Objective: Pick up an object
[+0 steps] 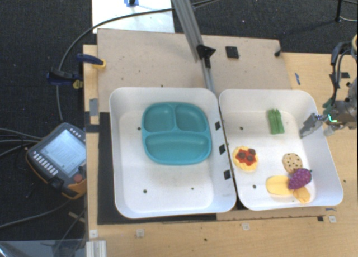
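The right bin (254,203) holds several toy foods: a green ridged piece (275,121) at the back, a small pizza (245,158) near the left wall, a speckled cookie (291,162), a purple grape bunch (300,177) and a yellow piece (278,185) at the front right. My gripper (309,125) hangs at the bin's right rim, to the right of the green piece and apart from it, pointing down and to the left. Nothing is visibly held.
A teal divided plate (176,133) lies in the left bin (126,194). A slanted metal pole (190,24) comes down to the back edge between the bins. A teach pendant (59,158) and cables lie left of the bench.
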You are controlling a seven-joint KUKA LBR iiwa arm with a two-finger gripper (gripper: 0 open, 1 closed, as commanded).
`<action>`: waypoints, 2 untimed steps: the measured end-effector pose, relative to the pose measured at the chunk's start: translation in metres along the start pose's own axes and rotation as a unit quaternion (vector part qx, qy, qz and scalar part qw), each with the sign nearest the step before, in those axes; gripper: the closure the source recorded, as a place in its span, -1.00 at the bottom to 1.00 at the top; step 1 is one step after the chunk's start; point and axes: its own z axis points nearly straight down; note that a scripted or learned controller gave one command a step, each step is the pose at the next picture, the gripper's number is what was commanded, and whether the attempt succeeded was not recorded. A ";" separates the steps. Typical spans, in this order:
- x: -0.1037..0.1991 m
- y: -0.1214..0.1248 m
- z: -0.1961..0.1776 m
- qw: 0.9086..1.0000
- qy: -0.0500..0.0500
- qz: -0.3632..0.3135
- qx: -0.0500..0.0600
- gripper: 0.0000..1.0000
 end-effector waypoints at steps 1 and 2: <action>0.000 0.000 -0.001 1.000 0.000 0.000 -0.001 -1.00; -0.005 0.006 0.044 1.000 0.000 0.001 0.000 -1.00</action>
